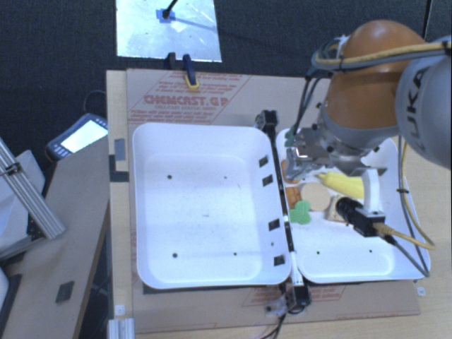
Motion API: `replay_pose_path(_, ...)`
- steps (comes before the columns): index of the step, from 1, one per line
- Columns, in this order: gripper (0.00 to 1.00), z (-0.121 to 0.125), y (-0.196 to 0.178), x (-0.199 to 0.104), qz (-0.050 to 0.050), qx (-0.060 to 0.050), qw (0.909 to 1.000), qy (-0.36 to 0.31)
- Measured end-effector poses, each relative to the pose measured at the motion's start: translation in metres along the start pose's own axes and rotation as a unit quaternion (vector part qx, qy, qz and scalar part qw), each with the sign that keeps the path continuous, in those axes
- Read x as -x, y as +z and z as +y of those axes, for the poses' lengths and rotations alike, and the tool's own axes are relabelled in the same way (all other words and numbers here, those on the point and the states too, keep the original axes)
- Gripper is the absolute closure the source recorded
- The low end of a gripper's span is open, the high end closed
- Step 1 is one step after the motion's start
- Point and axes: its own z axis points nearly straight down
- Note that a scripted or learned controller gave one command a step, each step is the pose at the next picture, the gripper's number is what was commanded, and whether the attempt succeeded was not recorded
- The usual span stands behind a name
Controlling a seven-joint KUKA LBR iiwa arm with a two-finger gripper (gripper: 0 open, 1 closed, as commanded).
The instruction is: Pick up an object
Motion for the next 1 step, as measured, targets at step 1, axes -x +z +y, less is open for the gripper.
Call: replay_pose_path(1,1.00,0.0121,-0.0886,-0.0380,0.000,0.005,1.0000,0.002)
